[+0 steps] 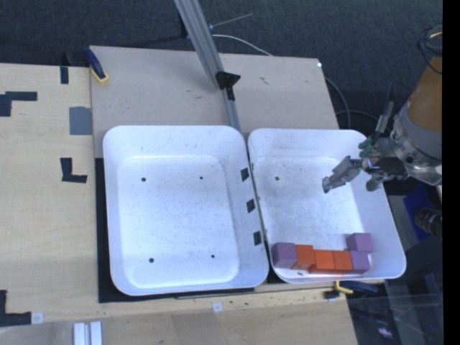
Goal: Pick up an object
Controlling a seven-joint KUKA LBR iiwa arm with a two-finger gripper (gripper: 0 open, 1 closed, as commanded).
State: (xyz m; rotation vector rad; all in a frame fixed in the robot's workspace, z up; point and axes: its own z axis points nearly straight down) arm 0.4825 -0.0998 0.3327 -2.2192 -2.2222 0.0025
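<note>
Along the lower edge of the right shallow white plastic bin (374, 214): purple and orange square blocks (323, 256) in a row. Higher, mid-right of frame, over the same bin: grey two-finger gripper (336, 180), nothing between its fingers, open or closed impossible to tell.

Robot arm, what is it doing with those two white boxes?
The robot arm reaches in over the right bin, trying to pick something up. Its claw hangs above the bin's bare middle with nothing in it. The purple and orange blocks sit in a row along the near edge, away from the claw.

one fixed overhead camera, slanted down on both bins (180, 139)
</note>
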